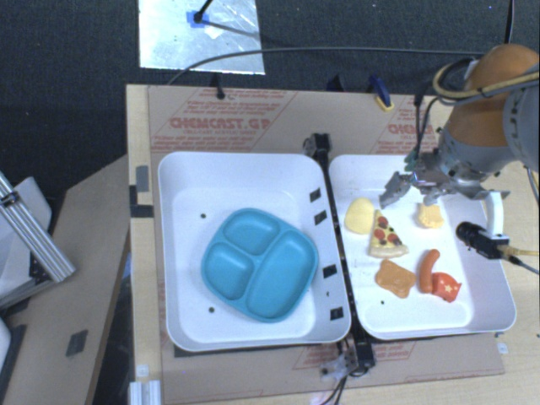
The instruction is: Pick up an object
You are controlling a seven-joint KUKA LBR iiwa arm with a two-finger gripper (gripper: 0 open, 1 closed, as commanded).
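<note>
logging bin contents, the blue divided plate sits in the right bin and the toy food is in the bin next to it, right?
Not quite. In the camera view the blue divided plate sits in the left bin, not the right one. The toy food, including the pizza slice and the sausage, is in the bin next to it, the right bin, where the pincer hovers.

text: "CHEMCAST GP" — red print | on: brown board under bins

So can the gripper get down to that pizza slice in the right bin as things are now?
Probably yes. The gripper hangs over the right bin, just up and right of the pizza slice. The slice lies flat with nothing on top, though the yellow piece touches its upper left edge.
</note>
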